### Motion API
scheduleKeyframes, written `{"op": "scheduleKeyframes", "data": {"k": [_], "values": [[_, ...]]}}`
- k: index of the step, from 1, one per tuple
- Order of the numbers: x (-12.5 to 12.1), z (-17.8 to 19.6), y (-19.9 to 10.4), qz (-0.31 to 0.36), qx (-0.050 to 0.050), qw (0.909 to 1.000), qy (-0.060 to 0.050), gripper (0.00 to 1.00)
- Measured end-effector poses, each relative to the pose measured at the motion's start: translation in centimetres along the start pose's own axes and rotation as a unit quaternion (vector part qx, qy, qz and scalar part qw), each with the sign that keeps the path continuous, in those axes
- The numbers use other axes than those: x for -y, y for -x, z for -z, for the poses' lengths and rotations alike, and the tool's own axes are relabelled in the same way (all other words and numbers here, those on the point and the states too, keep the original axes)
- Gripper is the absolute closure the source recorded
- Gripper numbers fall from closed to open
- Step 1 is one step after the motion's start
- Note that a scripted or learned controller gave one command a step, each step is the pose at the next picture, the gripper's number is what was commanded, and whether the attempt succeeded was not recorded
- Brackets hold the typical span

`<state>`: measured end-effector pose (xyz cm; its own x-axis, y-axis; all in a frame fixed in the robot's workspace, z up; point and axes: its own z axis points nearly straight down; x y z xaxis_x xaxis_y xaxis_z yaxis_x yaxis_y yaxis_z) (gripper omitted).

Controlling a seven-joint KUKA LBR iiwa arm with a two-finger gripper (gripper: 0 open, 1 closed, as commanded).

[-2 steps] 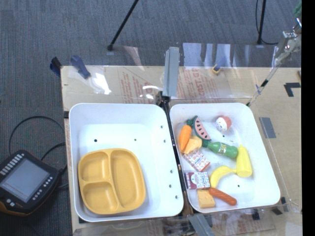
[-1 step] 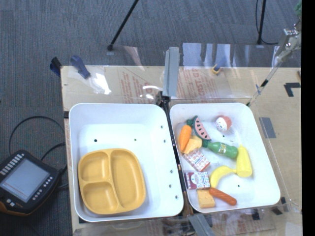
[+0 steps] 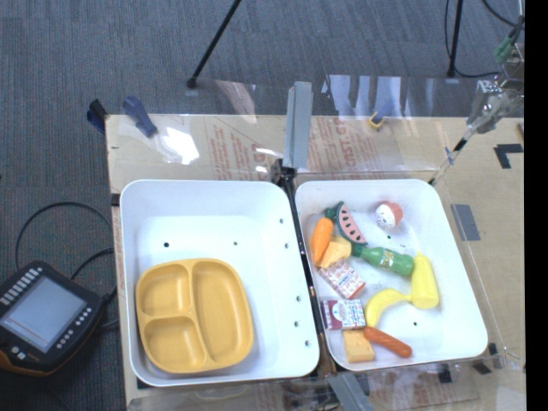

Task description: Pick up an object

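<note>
Approach step, nothing lifted yet: hand (image 3: 501,101) up beyond the right bin (image 3: 454,229), its opening impossible to tell, probably empty; banana (image 3: 383,304) inside that bin, demanding a descent over it.

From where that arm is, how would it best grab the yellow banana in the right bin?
Probably from straight above, pinching the banana across its narrow width near the middle of its curve. It lies flat on the right bin floor, so its sides are the exposed faces. Its upper end nears the yellow bottle and its lower end the small carton, so the middle looks like the freest spot.
</note>
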<state>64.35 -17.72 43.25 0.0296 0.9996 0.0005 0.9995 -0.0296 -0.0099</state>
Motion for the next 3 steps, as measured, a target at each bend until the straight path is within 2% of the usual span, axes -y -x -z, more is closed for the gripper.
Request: {"op": "scheduleKeyframes", "data": {"k": [3], "values": [[-0.2,3.0,-0.2,0.007,0.001,1.0,-0.001,1.0]]}}
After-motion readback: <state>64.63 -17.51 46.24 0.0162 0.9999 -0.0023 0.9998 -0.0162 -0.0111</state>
